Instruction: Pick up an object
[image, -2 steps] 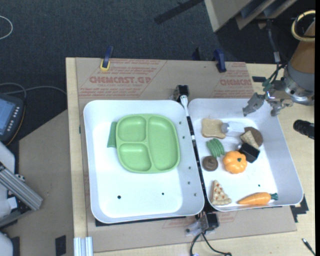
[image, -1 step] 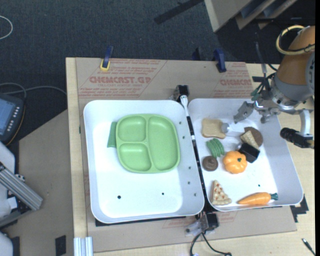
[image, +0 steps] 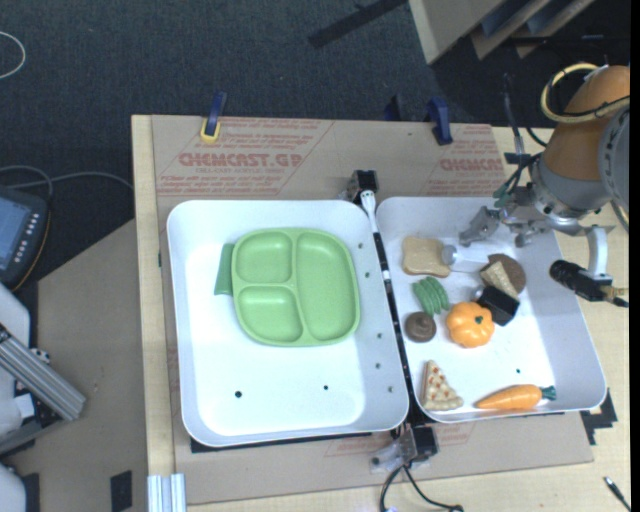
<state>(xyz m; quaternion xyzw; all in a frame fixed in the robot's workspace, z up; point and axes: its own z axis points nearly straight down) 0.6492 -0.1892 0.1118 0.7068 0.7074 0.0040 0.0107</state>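
The claw (image: 492, 226) hangs over the right bin (image: 575, 345); its state is unclear. The pumpkin (image: 470, 325) looks light, hard and slippery: grip across its middle.

Both bins are white: the left bin (image: 200, 330) and the right bin (image: 560, 340). In the left bin lies a light green tray (image: 296, 286) with three compartments. Around the orange pumpkin (image: 470, 325) in the right bin: a tan slice of bread (image: 427, 256) up-left, a dark green ridged piece (image: 432, 295) to its left, a brown round piece (image: 420, 325) beside that, a black block (image: 498, 303) to its right, a yellowish pizza slice (image: 437, 388) with red spots below, and an orange carrot (image: 512, 398) with a green tip lower right. The board (image: 250, 155) under the bins is brown with red lettering.
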